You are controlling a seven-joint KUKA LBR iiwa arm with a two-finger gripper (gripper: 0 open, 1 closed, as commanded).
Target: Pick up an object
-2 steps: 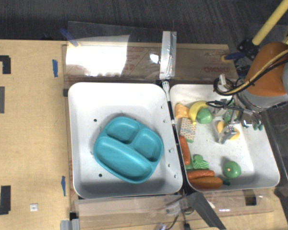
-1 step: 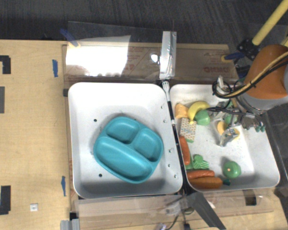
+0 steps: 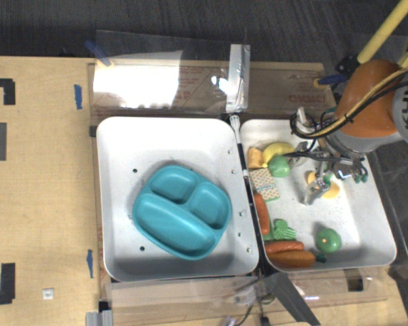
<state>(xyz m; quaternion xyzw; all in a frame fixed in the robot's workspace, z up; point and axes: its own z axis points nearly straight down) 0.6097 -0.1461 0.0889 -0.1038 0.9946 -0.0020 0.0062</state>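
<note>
The right bin [image 3: 367, 212] holds several toy foods. A yellow piece [image 3: 279, 149], a green ball [image 3: 280, 166] and an orange piece [image 3: 256, 157] lie at its far left. A speckled tan slab [image 3: 264, 183], an orange carrot [image 3: 262, 212], a green leafy piece [image 3: 283, 231], a red sausage [image 3: 287, 248] and a green apple [image 3: 328, 240] lie nearer the front. My gripper [image 3: 316, 187] hangs low over the middle of this bin, next to a small yellow item [image 3: 332, 191] that it partly hides.
The left bin [image 3: 115, 148] carries a teal divided plate [image 3: 182, 210]. A clear plastic sheet [image 3: 163, 80] and a metal bracket [image 3: 238, 77] stand behind the bins. Cables [image 3: 319, 124] trail from the wrist over the right bin's far edge.
</note>
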